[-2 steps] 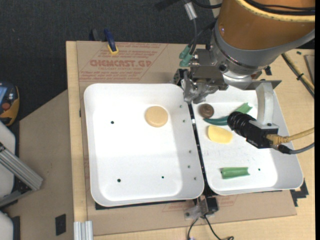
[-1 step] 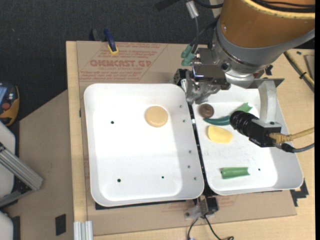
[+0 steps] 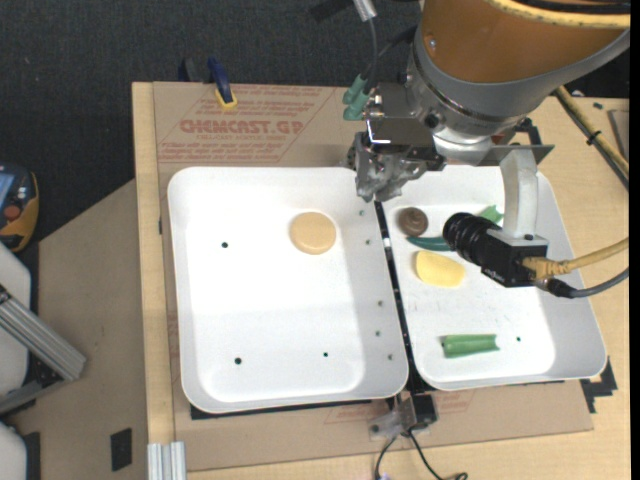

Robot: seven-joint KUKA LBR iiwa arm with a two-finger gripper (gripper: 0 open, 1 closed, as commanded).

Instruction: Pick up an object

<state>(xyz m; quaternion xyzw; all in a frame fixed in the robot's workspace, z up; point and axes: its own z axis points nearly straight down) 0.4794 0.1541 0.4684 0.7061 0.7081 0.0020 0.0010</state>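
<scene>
Right bin (image 3: pixel 560 363): green stick (image 3: pixel 469 344) nearest, then yellow piece (image 3: pixel 440 269), brown disc (image 3: pixel 413 221).
Left bin (image 3: pixel 200 268): tan disc (image 3: pixel 313 233).
Gripper (image 3: pixel 379 183): over the bins' far shared edge; jaw state cannot be told.

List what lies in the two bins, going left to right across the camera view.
Round tan disc → small round brown piece → pale yellow lump → green stick-shaped piece.

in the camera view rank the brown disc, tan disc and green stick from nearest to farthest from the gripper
From the gripper:
1. brown disc, right bin, just beside it.
2. tan disc, left bin.
3. green stick, right bin's near side.
</scene>
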